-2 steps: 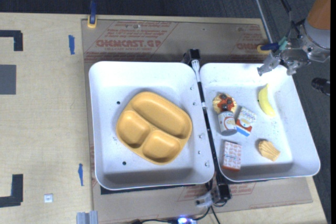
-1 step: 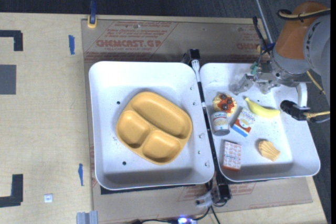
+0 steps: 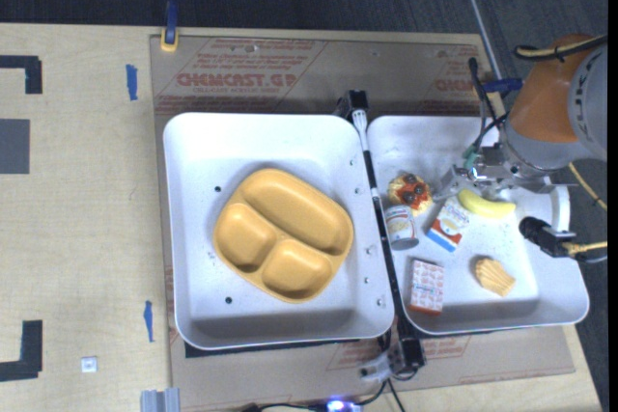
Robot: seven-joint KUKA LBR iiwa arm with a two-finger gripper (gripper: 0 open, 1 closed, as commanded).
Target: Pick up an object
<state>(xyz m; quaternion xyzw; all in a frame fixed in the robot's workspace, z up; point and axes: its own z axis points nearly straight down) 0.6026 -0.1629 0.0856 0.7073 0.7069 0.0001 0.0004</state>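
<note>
Two white bins side by side on a bench. In the left bin (image 3: pixel 182 159), a big yellow tray (image 3: pixel 282 232) with three dips, lying flat. In the right bin (image 3: pixel 552 296), lots of little things. A yellow banana (image 3: pixel 486 205) near the back, lying on its side. Right above the banana, maybe touching it, the gripper (image 3: pixel 480 173) on the end of the grey and orange arm (image 3: pixel 552 106). Hard to tell if spread apart or squeezed together. Nothing seen held inside it. Left of the banana, a red and orange toy (image 3: pixel 409 191). Just under the toy, a small can (image 3: pixel 399 224). Beside the can, a little red, white and blue box (image 3: pixel 446 232). Near the front wall, a red and white packet (image 3: pixel 427 286) and a bumpy orange snack (image 3: pixel 493 276), a bit apart.
</note>
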